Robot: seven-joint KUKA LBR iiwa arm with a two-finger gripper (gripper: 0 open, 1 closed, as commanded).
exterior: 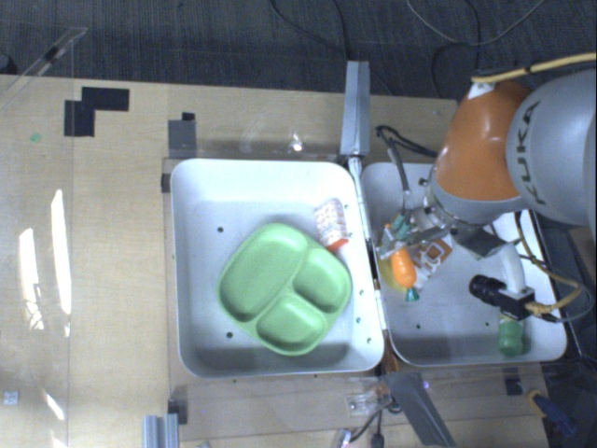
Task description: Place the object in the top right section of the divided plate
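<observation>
A robotics lab or test cell, seen from above. A pale wooden bench holds two shallow white bins fixed side by side with metal brackets. Black tape marks sit on the bench top. Loose cables trail over dark carpet behind. A grey and orange industrial arm reaches in from the right.

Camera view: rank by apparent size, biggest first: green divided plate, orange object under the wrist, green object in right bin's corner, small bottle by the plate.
1. Green divided plate, by far the largest.
2. Small bottle.
3. Orange object and green object: they look about alike, so I won't rank them.
</observation>
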